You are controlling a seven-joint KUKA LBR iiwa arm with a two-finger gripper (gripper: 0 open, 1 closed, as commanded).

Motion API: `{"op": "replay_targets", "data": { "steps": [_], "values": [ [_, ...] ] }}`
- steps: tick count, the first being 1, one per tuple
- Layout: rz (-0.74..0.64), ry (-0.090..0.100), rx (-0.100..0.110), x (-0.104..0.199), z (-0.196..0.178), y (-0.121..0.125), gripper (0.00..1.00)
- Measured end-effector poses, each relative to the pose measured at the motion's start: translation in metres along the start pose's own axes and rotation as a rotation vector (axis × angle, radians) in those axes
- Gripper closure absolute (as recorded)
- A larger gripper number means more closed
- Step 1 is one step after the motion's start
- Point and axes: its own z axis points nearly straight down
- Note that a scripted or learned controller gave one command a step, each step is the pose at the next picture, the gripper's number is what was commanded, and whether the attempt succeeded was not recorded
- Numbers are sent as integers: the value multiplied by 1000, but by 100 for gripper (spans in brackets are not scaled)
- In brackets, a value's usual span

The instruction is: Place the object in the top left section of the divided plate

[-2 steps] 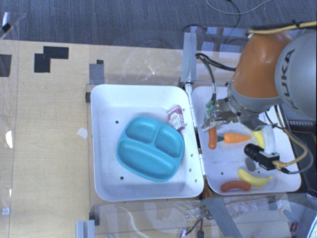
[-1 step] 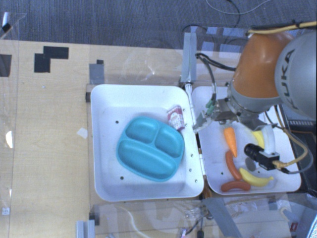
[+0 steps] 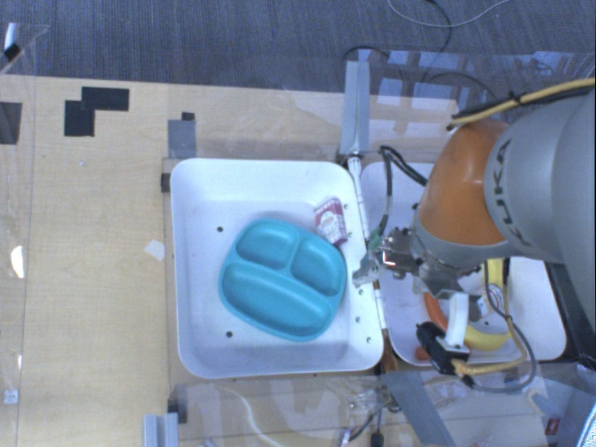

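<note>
You can't tell how the fingers (image 3: 368,266) stand, or whether they hold anything; they sit over the wall between the bins. A red packet (image 3: 330,220) lies just beside the blue plate (image 3: 282,278), against the left bin (image 3: 196,250) wall: little room there, so a grab may slip.

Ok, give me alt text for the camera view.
A blue divided plate lies in the left white bin, with a small red packet beside its upper right rim. The grey and orange arm hangs over the right bin, where a banana and an orange item lie.
</note>
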Motion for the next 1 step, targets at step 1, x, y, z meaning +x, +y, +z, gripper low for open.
{"op": "replay_targets", "data": {
  "steps": [1],
  "values": [
    [-2,1,-4,0,-11,2,100]
  ]
}}
